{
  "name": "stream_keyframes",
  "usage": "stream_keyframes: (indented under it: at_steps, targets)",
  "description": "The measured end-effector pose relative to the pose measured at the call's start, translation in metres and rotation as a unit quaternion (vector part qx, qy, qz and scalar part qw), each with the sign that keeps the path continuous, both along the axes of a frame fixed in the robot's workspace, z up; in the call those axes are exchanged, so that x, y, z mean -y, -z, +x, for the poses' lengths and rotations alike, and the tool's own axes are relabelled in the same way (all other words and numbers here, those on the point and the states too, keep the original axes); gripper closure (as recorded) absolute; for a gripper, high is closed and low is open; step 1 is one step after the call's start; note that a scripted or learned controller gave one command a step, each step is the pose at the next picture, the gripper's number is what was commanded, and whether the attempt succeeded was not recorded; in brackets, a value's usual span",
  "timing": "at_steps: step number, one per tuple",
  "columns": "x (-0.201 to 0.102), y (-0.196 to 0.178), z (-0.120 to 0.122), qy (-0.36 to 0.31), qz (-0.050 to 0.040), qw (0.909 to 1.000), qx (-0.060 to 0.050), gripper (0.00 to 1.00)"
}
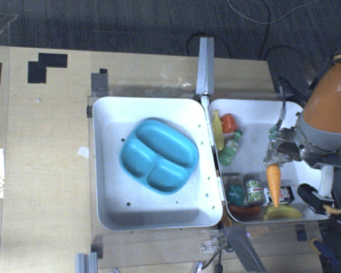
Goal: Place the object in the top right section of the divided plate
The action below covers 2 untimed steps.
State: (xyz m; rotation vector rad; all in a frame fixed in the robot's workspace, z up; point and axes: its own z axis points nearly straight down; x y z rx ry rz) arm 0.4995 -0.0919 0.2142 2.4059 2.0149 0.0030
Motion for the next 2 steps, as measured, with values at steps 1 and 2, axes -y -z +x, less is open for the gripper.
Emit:
stream_keyframes:
  at_steps: [1,2]
  targets:
    - [0.016,-0.032,0.028,0.044,0.0002,0.9990,-0.001,1.00]
    - [-0.055,0.030,0.023,0.116,0.0013,0.9932,-0.001,1.00]
